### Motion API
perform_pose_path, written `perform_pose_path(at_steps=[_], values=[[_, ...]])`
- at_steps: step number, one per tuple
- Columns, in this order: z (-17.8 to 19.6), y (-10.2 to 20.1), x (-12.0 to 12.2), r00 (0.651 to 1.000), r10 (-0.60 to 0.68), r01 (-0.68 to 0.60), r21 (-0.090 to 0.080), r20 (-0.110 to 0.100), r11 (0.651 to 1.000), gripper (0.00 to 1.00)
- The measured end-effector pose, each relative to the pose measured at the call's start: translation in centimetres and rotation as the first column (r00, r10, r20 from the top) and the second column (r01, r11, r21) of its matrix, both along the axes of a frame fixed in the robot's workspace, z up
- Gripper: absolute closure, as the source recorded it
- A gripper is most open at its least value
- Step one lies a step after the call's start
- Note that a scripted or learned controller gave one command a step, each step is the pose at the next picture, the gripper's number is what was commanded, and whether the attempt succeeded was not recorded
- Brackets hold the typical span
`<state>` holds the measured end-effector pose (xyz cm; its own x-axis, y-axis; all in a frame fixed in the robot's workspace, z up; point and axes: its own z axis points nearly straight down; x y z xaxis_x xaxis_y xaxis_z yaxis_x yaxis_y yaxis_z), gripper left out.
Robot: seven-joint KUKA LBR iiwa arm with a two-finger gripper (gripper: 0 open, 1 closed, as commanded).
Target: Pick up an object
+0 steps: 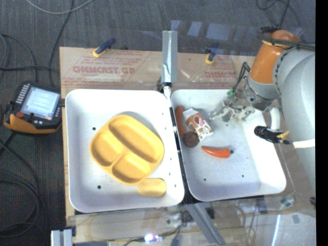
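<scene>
While the gripper hovers open, holding nothing, in the right bin, a small carton, brown ball and orange chili lie nearby to its left.

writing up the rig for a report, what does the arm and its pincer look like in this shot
The arm is a bulky, rounded light-grey body with an orange band above the wrist. Below that a grey collar leads to the pincer, a small cluster of metal parts with thin silvery fingers. Dark cables run near the top of the arm. No readable markings show on it.
</scene>
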<state>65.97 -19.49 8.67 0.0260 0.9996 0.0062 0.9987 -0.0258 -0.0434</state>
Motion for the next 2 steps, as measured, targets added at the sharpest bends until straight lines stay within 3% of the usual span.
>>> perform_pose_path(at_steps=[1,2], values=[[1.3,0.2,1.1,0.999,0.011,-0.010,-0.018,0.050,1.000,1.00],[13.3,5.6,-4.1,0.999,-0.009,0.010,-0.007,0.042,1.000,1.00]])
